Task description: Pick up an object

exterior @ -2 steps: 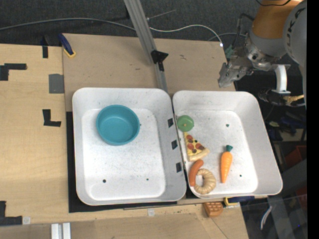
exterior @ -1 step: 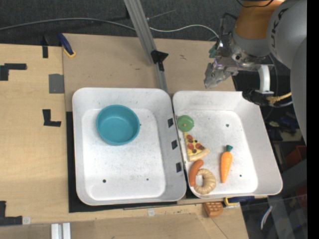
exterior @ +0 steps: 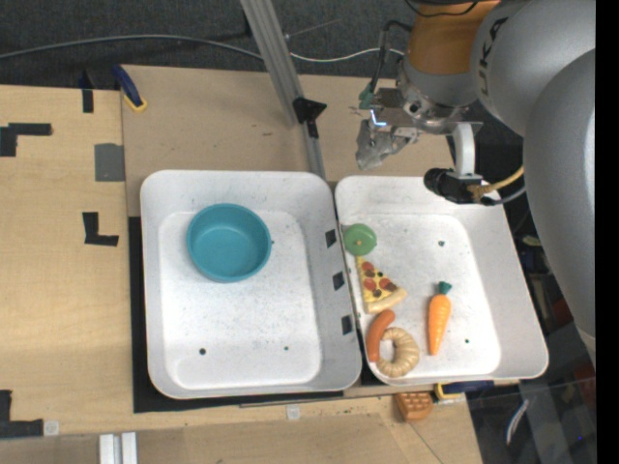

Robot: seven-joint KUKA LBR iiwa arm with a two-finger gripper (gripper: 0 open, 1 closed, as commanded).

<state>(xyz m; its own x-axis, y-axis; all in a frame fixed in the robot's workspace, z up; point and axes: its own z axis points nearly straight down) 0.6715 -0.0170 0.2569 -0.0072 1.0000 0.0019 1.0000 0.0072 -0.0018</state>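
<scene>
my tool hangs above the far rim of the right bin, under the orange band of the grey arm that reaches in from the right. i cannot tell how its tips are set; they blur together at this angle, and i see nothing between them.

the tabletop is pale wood with black tape marks along its left side and a grey patch. beyond its far edge lies dark carpet-like floor with cables. a slanted metal pole rises from behind the bins.

the left bin holds a teal bowl, upright, toward its far left. in the right bin, along the left wall, sit a green round piece, a toy pizza slice, and near the front a ring doughnut touching an orange sausage-like piece. a toy carrot lies apart to their right. an orange waffle-like block rests on the tabletop just outside the front rim.
</scene>
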